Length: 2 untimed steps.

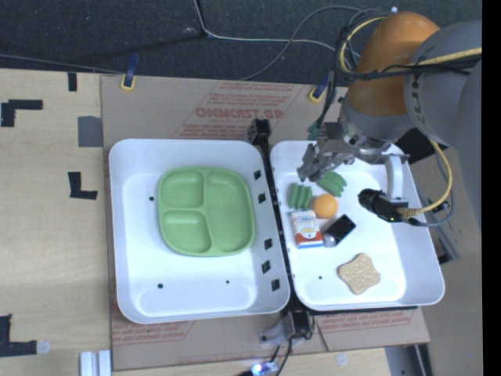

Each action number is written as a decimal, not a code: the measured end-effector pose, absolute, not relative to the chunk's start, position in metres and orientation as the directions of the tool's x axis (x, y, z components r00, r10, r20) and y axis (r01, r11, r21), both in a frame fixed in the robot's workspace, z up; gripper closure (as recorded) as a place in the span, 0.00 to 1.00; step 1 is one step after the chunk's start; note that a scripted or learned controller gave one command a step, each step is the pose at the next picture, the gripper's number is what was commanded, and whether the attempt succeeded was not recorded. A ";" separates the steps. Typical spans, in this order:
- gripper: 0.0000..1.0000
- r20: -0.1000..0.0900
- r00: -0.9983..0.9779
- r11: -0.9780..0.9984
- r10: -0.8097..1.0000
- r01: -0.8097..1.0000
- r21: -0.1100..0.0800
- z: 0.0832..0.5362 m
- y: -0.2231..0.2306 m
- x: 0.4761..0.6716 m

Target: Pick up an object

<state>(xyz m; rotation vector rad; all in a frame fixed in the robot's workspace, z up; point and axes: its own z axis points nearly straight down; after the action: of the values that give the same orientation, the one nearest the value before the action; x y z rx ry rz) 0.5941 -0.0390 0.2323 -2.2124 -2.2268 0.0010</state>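
— What was seen in the two bins?

— In the left bin (129,233) a green divided plate (207,211) was laid flat, roughly at the middle. In the right bin (415,276) several small things were gathered toward the inner wall: a green ridged piece (299,195), a second green ridged piece (335,183), an orange ball (325,206), a small red and white packet (306,229), a black block (340,228) and a tan slice of toast (359,273).

— How were they placed against each other?

— The orange ball was found between the two green pieces and just above the black block. The packet was set beside the black block, on the side of the inner wall, below the first green piece. The toast was left apart from the rest, nearer the front edge of the bin.

— And the arm?

— The arm (407,61) was brought in from the right, and the gripper (318,165) was lowered over the back part of the right bin, just above the two green pieces. Nothing was seen between its fingers. Whether the fingers were spread or pressed together could not be told, since the tips were blurred against the hardware behind them.

— Was anything lifted?

— Every object was seen resting on a bin floor.
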 end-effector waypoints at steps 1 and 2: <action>1.00 0.001 -0.004 0.004 1.000 1.000 -0.004 0.225 0.003 0.570; 1.00 0.000 -0.005 0.005 1.000 1.000 -0.004 0.214 0.053 0.557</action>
<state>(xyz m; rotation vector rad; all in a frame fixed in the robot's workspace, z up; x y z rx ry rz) 0.5570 0.0526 0.2144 -2.2141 -2.2250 0.0037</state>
